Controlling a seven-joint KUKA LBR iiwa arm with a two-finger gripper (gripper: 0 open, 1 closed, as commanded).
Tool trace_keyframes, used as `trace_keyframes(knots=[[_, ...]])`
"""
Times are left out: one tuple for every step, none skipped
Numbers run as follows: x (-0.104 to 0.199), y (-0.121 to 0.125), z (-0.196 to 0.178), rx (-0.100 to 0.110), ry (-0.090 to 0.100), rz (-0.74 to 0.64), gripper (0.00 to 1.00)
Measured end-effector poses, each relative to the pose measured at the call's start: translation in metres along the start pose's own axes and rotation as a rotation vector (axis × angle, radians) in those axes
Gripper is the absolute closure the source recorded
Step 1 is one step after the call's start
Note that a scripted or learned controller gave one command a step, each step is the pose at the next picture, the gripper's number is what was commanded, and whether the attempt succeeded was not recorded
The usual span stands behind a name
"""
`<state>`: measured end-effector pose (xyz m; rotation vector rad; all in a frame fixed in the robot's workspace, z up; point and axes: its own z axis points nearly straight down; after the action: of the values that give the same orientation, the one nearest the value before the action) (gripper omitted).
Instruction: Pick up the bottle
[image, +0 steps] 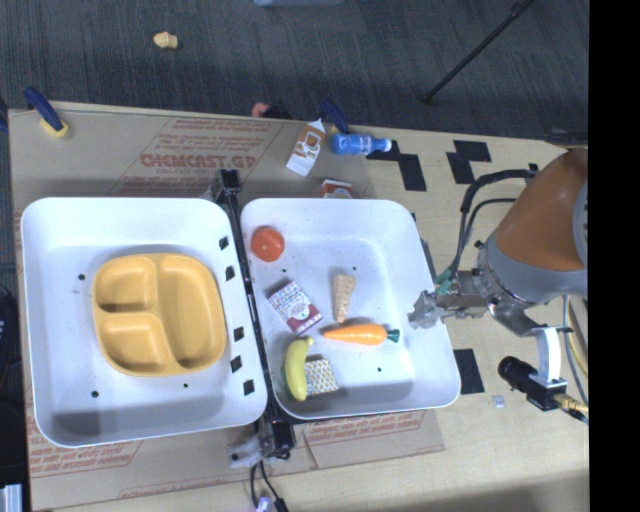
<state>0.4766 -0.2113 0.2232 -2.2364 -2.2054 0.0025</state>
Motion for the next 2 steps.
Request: trace_keyframes(knots=[[0.025, -0.001, 0.023, 0.004, 0.003, 0.257, 1.00], [0.013, -0.001, 0.026, 0.002, 0.001, 0.311, 1.00]])
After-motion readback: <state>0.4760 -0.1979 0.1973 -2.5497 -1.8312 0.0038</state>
